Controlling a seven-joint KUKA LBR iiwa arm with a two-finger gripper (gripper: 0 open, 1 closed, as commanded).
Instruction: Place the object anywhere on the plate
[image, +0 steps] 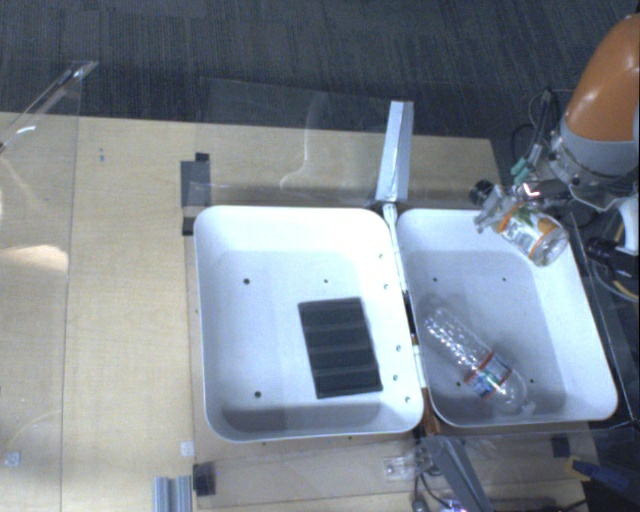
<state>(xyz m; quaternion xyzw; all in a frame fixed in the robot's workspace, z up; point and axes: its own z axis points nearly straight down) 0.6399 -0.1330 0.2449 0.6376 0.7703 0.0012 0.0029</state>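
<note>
While hanging over right bin's (590, 330) far corner, end effector (505, 212) grips can (535, 237)

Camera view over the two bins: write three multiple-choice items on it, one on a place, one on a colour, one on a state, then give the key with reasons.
1. Where does the dark ridged plate lie?
A. In the left bin
B. In the right bin
C. On the bench outside both bins

2. What colour is the band on the arm above the wrist?
A. Blue
B. Orange
C. Green

3. How is the clear plastic bottle placed?
A. Standing upright
B. Lying on its side
C. Resting on the plate

Key: 1 A, the plate sits on the left bin's floor. 2 B, the band is plainly orange. 3 B, the bottle lies flat, slanted across the right bin's floor, apart from the plate.
</note>
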